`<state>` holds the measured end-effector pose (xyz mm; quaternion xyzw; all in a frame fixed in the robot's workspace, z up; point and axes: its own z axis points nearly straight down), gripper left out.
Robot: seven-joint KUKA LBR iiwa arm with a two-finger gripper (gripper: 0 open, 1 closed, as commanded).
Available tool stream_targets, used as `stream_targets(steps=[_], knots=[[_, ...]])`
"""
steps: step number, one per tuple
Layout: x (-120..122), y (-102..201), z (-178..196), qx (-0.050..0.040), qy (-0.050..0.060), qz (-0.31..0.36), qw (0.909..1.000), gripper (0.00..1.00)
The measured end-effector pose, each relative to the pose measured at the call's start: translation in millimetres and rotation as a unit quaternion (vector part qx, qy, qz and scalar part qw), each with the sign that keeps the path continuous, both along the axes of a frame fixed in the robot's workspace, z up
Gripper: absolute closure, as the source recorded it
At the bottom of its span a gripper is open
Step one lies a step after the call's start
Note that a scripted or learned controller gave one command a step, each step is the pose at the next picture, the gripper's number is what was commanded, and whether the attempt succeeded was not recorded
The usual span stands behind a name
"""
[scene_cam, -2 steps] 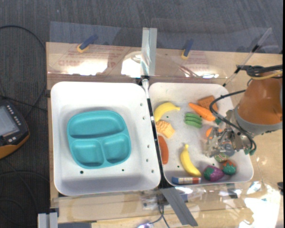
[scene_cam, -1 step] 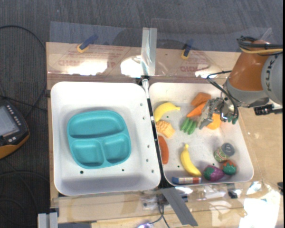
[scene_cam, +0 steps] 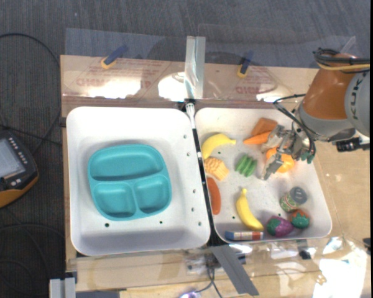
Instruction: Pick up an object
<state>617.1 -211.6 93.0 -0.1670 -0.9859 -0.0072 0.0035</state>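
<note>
Your end effector (scene_cam: 275, 160) sat low in the right bin (scene_cam: 323, 194), fingers apart around an orange toy (scene_cam: 286, 162) that lay between them. A green piece (scene_cam: 246, 165) lay just left of it, a carrot (scene_cam: 258, 138) just behind.

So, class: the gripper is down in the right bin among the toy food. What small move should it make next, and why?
Probably a short straight lift. The gripper sits low over an orange object in the right bin, with the carrot and green pepper close by. Rising would show whether anything came up, without knocking those neighbours.
</note>
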Motion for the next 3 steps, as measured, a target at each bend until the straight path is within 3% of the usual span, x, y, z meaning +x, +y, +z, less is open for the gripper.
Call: stream_targets(steps=[1,2,3], knots=[[-26.3,36.4,-1.7,-0.0096,-0.010,-0.004,0.9999,0.00],[-68.3,57.0,-1.1,-0.0114,-0.011,0.027,0.9995,0.00],[-106.3,95.8,0.9,-0.0129,-0.018,-0.006,0.9997,0.00]])
